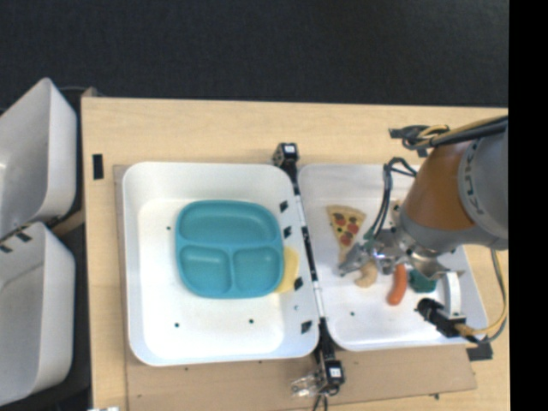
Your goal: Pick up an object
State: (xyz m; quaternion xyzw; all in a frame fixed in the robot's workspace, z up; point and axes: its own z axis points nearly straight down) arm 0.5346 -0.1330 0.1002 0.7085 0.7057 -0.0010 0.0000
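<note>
The right bin [377,332] holds a pizza slice [345,224] toward its left side, an orange carrot-like piece [396,287], a beige piece [366,275] and a teal piece [422,281]. My gripper [358,260] hangs low over this bin, just below the pizza slice and right beside the beige piece. The grey arm with its orange band [437,191] comes in from the right and covers part of the bin. Nothing shows between the gripper's tips.
The left bin [154,332] contains a teal sectioned plate [229,248] with a yellow item [291,269] tucked under its right edge. A divider with black clips [305,255] runs between the bins. Cables [411,135] hang near the arm at the right bin's back.
</note>
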